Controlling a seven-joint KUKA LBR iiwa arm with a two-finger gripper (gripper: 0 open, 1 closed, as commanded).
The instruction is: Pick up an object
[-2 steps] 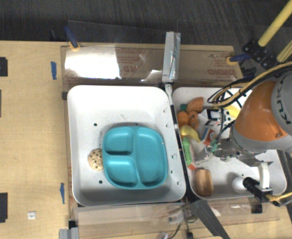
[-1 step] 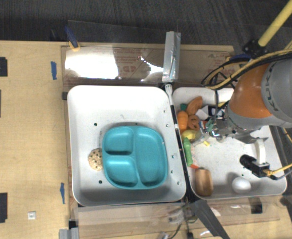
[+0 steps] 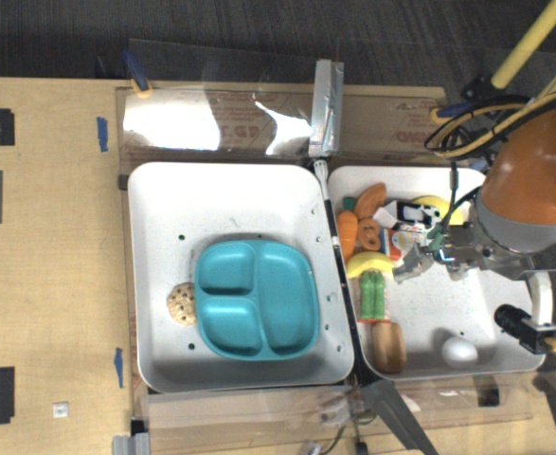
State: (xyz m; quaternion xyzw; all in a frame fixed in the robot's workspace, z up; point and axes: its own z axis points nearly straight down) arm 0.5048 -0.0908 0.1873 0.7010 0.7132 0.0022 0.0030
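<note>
gripper [image 3: 427, 254] hovering over the crowded toys [image 3: 370, 254] in the right bin [image 3: 505, 363]; its clench cannot be told; tight packing is risking a glancing, empty grasp.

Teal tray [image 3: 256, 297], white bins [image 3: 154, 197], orange carrot [image 3: 348, 234].

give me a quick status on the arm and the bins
Gripper low in right bin, among the toy food by the banana. Nothing seen held. Teal tray and cookie in left bin.
</note>
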